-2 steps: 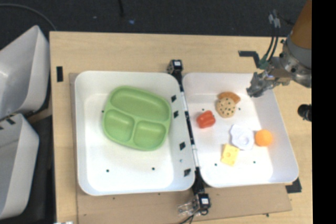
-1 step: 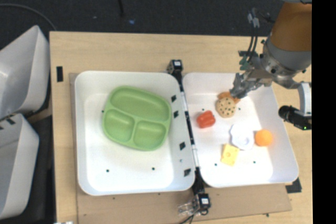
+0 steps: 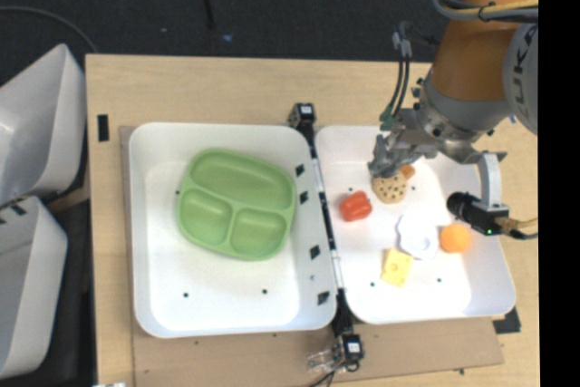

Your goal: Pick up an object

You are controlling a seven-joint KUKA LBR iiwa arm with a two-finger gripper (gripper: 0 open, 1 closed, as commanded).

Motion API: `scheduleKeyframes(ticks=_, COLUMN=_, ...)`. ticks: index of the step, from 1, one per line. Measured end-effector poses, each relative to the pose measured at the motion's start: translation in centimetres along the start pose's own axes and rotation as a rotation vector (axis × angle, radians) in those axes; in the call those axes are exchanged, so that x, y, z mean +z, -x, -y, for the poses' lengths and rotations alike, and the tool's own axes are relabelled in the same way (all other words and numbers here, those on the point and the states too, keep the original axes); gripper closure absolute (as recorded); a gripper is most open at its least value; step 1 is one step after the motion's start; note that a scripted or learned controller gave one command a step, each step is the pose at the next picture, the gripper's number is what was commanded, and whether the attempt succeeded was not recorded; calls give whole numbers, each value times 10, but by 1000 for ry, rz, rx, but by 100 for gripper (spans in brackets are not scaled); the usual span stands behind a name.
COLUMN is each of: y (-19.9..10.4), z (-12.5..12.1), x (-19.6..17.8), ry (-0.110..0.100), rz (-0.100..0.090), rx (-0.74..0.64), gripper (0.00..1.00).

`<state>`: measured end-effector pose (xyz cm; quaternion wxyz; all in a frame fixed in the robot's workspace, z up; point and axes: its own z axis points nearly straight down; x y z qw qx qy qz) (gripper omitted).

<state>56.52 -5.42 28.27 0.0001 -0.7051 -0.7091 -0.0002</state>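
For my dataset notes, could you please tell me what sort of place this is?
Probably a robot lab bench for pick-up trials: two white bins side by side, an arm's gripper over toy-like items, and a green divided plate.

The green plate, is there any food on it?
Empty. The green plate lies flat in the left bin, and all three of its sections show bare green.

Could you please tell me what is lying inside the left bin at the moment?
A green divided plate lies in the left bin, tilted across its middle, with three compartments that look bare. Whatever might be beneath the plate is covered and cannot be seen.
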Motion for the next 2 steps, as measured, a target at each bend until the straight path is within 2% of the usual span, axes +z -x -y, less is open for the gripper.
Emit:
scheduleKeyframes(ticks=1, y=-48, z=1, x=1, ry=1, rz=-1, rx=-1, gripper=100)
scheduleKeyframes(ticks=2, y=-94, z=6, x=19, ry=0, rz=0, rx=0, gripper=100)
